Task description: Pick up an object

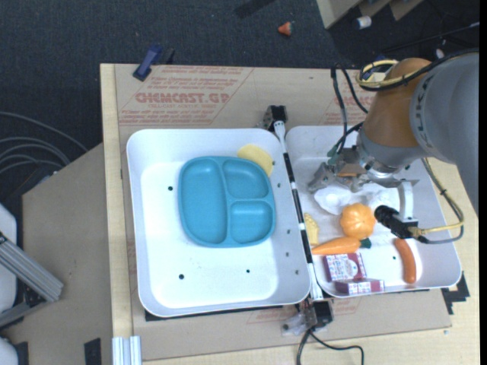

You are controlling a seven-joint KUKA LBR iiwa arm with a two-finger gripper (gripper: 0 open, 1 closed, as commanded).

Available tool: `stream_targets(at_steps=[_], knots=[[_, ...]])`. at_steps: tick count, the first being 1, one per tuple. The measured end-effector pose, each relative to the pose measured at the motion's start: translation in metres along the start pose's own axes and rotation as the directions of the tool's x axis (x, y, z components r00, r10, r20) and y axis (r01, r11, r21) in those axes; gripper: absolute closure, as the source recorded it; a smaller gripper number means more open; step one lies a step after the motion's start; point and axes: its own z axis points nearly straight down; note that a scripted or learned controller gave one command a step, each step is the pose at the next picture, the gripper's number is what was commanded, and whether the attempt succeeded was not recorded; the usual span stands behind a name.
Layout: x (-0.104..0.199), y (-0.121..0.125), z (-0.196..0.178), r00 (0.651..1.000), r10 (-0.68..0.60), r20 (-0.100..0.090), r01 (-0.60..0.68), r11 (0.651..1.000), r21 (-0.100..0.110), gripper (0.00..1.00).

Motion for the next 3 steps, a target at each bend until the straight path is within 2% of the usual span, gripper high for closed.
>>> stream_targets(at_steps=[1, 2, 3], knots=[[-0.022, 0.056, -0.001, 1.0, -0.001, 0.001, 0.001, 1.0, -0.003, 0.0], [0.002, 0.012, 0.0, 1.0, 0.0, 0.0, 0.0, 1.0, 0.0, 0.0], [0.001, -0.047, 0.0, 1.0, 0.0, 0.002, 0.0, 1.0, -0.004, 0.0]])
